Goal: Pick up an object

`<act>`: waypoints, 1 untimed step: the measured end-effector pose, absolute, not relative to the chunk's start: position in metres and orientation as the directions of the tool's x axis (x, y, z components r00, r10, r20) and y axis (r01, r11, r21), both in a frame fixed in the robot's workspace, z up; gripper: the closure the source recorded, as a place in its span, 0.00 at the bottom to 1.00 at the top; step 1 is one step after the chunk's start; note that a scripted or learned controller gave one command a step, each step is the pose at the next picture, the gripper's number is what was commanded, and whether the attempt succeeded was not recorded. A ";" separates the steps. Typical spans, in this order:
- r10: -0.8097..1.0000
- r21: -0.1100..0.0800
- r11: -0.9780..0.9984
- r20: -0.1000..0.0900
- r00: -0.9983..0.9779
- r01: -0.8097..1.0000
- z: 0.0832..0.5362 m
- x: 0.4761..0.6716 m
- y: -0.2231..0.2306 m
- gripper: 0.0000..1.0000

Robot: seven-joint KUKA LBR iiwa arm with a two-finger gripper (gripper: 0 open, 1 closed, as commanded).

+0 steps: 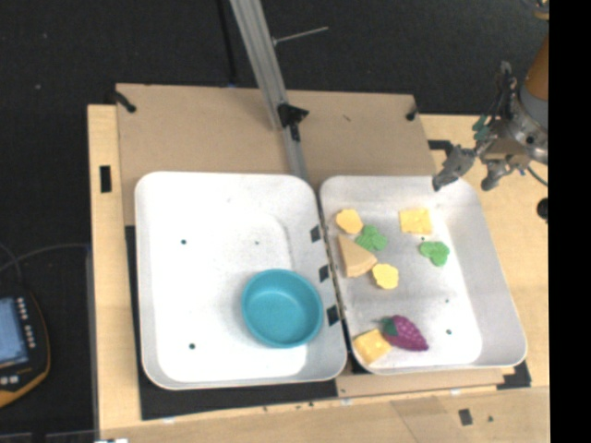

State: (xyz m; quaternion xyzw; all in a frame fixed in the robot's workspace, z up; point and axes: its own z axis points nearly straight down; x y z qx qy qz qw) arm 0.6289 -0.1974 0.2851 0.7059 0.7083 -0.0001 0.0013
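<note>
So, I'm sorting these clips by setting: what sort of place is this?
Probably a robotics lab bench set up for pick trials: two shallow white bins, toy food pieces like the purple grapes in the right bin, and the arm's pincer at its far corner.

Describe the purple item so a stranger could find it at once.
Look in the right bin, which holds the small food pieces, and go to its near edge. The purple grape bunch lies there, touching a yellow chunk; it is the only purple thing among yellow and green pieces.
</note>
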 end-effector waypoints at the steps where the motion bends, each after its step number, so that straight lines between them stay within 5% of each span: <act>1: 1.000 0.001 0.004 -0.003 -0.004 1.000 0.285 0.629 -0.198 0.00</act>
